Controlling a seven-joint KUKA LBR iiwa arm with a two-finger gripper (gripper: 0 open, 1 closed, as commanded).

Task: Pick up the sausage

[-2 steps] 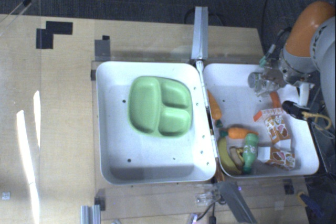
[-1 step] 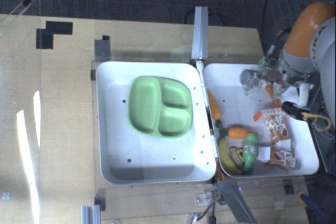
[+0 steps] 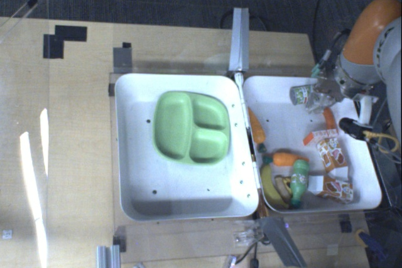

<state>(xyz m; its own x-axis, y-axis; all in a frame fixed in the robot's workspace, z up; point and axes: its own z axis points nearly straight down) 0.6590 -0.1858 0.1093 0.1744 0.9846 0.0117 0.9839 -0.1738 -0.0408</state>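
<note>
I see the gripper (image 3: 326, 97) low over the right bin's (image 3: 276, 86) far right corner, its state beyond what I can tell, a can (image 3: 301, 95) just beside it, an orange sausage (image 3: 329, 117) lying directly below it, and the green tray (image 3: 191, 127) in the left bin (image 3: 129, 154).

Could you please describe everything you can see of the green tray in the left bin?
The green tray is a pale green, smooth, plastic-looking dish with rounded corners and three compartments: one long one on its left, two smaller ones on its right. It lies flat, right way up, slightly rotated, near the middle of the left bin, resting on the floor.
</note>
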